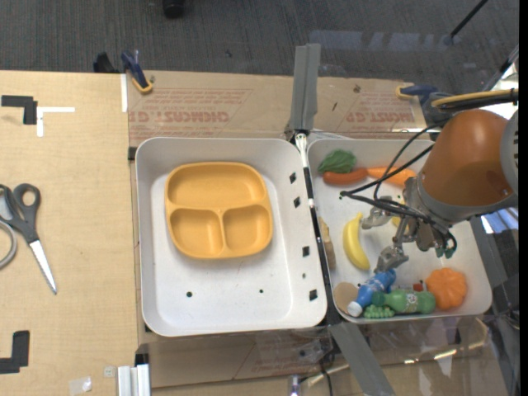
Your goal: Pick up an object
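1. The grey arm with its orange band (464,165) reached in from the right over the right bin (477,304).
2. The tool (394,256) hung low in that bin, just above the blue bottle (370,292); whether it was clenched or released could not be told.
3. The blue bottle lay tilted near the bin's near edge, touching a green toy (406,303).
4. A yellow banana (355,243) lay just left of the tool, and an orange fruit (446,287) sat to its right.
5. A carrot with green leaves (341,167) lay at the far side of the right bin.
6. The left bin (223,304) held a yellow divided plate (219,208).
7. Scissors (30,231) lay on the counter (66,304), well left of both bins.
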{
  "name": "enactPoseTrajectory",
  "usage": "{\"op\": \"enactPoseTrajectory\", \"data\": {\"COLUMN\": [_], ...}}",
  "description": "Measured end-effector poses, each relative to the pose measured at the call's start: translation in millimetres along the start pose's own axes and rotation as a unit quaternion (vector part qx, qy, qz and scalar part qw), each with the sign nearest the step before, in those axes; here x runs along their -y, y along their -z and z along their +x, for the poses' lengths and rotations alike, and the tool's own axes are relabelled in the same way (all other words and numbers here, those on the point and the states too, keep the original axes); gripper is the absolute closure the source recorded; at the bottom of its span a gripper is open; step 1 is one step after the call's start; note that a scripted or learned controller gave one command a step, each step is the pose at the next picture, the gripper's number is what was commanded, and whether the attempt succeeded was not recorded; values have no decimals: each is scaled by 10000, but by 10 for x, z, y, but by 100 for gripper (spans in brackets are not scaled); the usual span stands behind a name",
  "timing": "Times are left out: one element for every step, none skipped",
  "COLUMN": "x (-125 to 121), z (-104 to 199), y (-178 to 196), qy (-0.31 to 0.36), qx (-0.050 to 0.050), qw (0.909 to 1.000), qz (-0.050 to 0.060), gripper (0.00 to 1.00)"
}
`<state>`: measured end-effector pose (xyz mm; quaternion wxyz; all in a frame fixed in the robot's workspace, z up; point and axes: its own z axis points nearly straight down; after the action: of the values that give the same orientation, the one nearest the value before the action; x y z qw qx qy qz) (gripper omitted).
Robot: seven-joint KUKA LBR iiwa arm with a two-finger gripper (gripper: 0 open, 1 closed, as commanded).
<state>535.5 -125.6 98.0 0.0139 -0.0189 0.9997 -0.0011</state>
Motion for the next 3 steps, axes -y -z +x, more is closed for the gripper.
{"op": "enactPoseTrajectory", "data": {"x": [28, -37, -85], "z": [-1176, -803, -375], "y": [-127, -70, -65], "qy": [65, -484, -1046], "qx": [-214, -118, -128], "qw": [9997, 9988, 9944], "qz": [-30, -9, 0], "gripper": [0, 0, 0]}}
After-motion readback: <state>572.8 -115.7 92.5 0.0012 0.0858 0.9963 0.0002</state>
